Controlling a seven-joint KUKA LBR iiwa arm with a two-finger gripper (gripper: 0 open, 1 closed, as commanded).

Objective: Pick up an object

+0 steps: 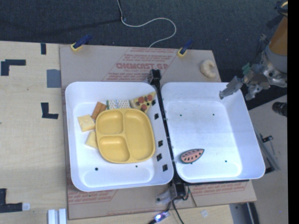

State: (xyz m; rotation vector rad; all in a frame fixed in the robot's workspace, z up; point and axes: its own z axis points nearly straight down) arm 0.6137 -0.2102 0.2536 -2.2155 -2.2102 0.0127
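1. Nearest the camera lies one watermelon slice toy (192,155), red with a green rind, flat on the floor of the right bin (250,139) toward its near edge.
2. Two white bins sit side by side on a cardboard sheet (140,64); the left bin (74,125) is the busier of the pair.
3. One yellow divided plate (125,135) with three compartments takes up the middle of the left bin.
4. Around the plate I count about five small food pieces: two pale cracker-like squares (86,122) at its left, one brown biscuit (98,109) just above them, one speckled green-edged piece (117,104), and one pizza slice toy (144,101) against the divider between the bins.
5. One pale lumpy object (209,68) rests on the cardboard outside the bins, beyond the far corner of the right bin.
6. Two clamps (80,42), blue and yellow, hold the far edge of the cardboard, and one white cable (154,22) loops over the dark floor behind.
7. One gripper (239,87) hangs over the far right corner of the right bin, its two fingers spread apart with nothing between them and nothing touching them.
8. From the gripper, the watermelon slice toy lies well apart, toward the near edge of the same bin and to the left.
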